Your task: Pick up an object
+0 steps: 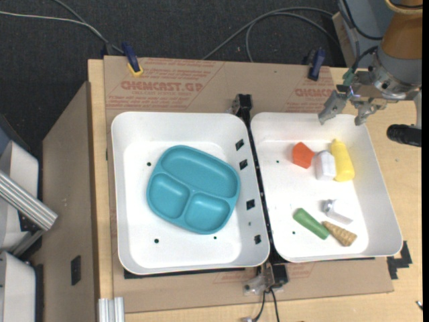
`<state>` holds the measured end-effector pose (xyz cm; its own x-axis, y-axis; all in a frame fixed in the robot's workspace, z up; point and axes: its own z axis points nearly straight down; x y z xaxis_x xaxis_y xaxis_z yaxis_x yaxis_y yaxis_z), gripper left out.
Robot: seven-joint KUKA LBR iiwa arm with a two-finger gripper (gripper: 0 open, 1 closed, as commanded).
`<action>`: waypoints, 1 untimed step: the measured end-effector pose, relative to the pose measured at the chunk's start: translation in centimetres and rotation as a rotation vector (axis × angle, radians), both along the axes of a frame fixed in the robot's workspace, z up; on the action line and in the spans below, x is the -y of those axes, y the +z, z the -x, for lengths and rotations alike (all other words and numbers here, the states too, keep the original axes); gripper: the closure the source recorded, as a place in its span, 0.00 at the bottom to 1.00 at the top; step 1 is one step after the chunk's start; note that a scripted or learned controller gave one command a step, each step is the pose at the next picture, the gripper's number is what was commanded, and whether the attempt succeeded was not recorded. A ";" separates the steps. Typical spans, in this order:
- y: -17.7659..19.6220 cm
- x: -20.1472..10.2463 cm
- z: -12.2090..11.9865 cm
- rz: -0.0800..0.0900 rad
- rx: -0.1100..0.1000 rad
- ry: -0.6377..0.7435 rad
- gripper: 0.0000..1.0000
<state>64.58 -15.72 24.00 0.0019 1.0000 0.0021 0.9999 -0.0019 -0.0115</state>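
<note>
1. The gripper (pixel 346 109) is hanging over the far edge of the right bin (pixel 382 200), near its far right corner, with the two fingers spread apart and nothing between them.
2. The candidates are all in that right bin: an orange block (pixel 302 155), a small white piece (pixel 325 166) and a yellow bottle (pixel 342 159) are bunched together toward the far side, the white piece touching the bottle.
3. Toward the near edge, a green stick (pixel 310 223) and a tan cone (pixel 340 233) are lying end to end, with a little grey-white thing (pixel 334 211) just beside them.
4. A teal divided plate (pixel 193 189) is sitting in the middle of the left bin (pixel 127 193), well apart from everything else.
5. The orange block is probably the easiest grab: it looks light and stiff, with flat sides, and it should be taken across those sides.
6. The yellow bottle looks like smooth plastic, so some slipping can be expected; it's best taken across its narrow width.
7. The crowding could be a problem, since a finger may nudge the white piece.
</note>
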 end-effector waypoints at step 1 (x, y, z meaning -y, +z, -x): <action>0.6 0.0 -0.2 0.002 0.011 0.002 0.00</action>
<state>64.80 -15.69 24.62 -0.0004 1.0000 0.0002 1.0000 0.0004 -0.0005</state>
